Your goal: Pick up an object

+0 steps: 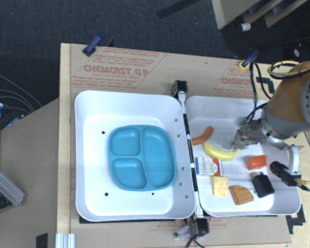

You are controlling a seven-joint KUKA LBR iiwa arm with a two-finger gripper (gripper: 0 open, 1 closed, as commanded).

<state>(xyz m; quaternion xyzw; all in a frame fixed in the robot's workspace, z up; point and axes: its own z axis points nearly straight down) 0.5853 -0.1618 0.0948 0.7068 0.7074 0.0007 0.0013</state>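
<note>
Front of right bin: cracker [241,194], cheese [220,186] and a black block [262,185] lie along the near wall.
Carton: a small white carton [205,165] sits just behind the cheese, near the divider.
Banana: banana [220,151] lies mid-bin, long axis roughly left to right, its right tip curling up toward the gripper.
Gripper: gripper [244,136] hangs low over the right bin [219,107], just right of and behind the banana's right tip.
Jaws: too blurred and crowded by the wrist to tell open from closed; nothing visibly between them.
Key relation: the banana is the nearest thing to the gripper, lying to its left and slightly nearer the camera; I judge a grasp across the short axis fits best.
Neighbours: sausage [202,135] is just left behind the banana; an orange block [256,163] lies to the right, apart.
Surface: smooth white bin floor, shallow walls.
Room: left bin [92,111] holds a blue tray [142,157]; board and dark carpet beyond.
</note>
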